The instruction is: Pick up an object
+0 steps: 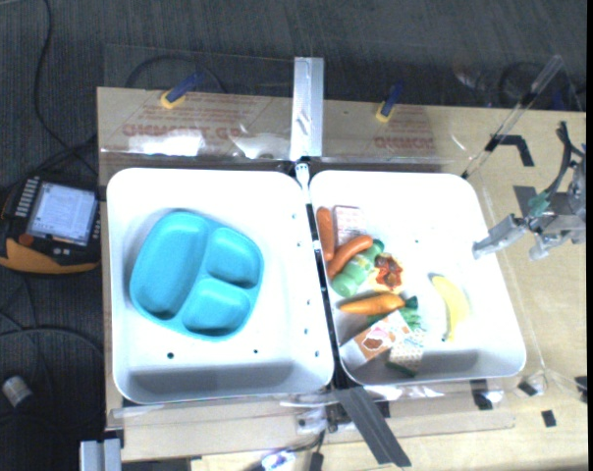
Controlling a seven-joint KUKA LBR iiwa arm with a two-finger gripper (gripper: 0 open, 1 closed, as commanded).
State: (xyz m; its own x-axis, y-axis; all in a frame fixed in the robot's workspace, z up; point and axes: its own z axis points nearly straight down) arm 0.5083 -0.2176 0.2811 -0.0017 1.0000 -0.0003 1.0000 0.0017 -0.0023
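The gripper (493,243) sits at the right rim of the right bin (493,356), just outside its wall, with nothing between its tips; whether it is open or closed cannot be told. The objects lie to its left inside that bin. Nearest is a yellow banana (452,304), curved and smooth, lying apart from the rest, below and left of the gripper. Farther left, along the bin's left side, a cluster is heaped together: 2 orange carrots (370,304), a red sausage-shaped piece (325,232), a green pepper (353,277) and a small printed carton (387,337) tilted at the bottom.

Only the arm's metallic grey end shows, entering from the right at about mid height of the bin and lying nearly level.

The left bin (139,376) holds a glossy blue plastic tray (193,273) with 3 rounded compartments. Both bins are shallow, white and smooth with rounded corners.
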